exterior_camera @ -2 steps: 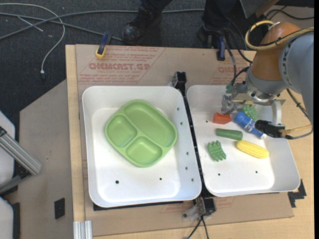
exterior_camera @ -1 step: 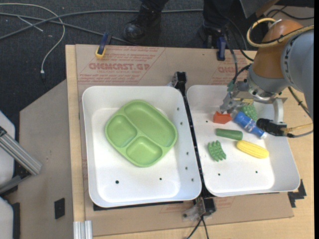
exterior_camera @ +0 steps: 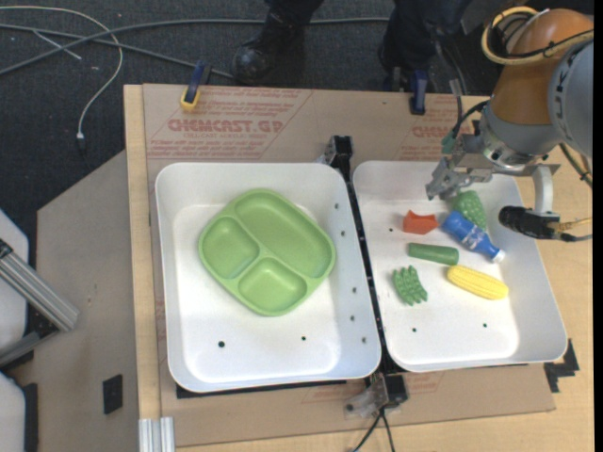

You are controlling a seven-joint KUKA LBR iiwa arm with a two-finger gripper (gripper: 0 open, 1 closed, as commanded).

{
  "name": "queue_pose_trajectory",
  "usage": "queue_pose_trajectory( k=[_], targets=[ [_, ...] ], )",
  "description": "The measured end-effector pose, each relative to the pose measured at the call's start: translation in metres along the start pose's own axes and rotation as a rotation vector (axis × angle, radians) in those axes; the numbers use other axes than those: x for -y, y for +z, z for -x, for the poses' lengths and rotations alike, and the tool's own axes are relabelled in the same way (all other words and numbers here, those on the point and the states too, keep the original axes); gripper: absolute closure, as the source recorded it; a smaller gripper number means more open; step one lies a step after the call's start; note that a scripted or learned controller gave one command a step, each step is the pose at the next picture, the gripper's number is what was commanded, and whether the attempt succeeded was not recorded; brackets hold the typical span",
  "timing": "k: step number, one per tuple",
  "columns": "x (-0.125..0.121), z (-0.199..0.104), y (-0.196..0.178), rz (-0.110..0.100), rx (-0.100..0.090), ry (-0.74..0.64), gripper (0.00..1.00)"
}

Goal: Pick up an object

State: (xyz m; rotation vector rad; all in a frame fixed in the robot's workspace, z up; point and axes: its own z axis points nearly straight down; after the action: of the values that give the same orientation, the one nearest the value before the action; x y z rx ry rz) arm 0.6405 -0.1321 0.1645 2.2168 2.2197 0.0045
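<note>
The right bin holds several small toys: an orange-red piece, a dark green cylinder, a bumpy green piece, a yellow corn cob, a blue bottle and a light green ridged item. My gripper hangs over the back of the right bin, just above and left of the light green item and behind the orange-red piece. I see nothing between its fingers.
The left bin holds a green divided plate. A black clamp sits at the back between the bins. Blue clamps stand on the cardboard's far edge, and cables run along the bench's right side.
</note>
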Motion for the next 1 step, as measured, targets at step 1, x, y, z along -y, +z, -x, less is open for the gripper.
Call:
queue_pose_trajectory(
  k=[1],
  targets=[
    [0.0008,-0.0021,-0.0654,0.003,-0.002,-0.002,1.0]
  ],
)
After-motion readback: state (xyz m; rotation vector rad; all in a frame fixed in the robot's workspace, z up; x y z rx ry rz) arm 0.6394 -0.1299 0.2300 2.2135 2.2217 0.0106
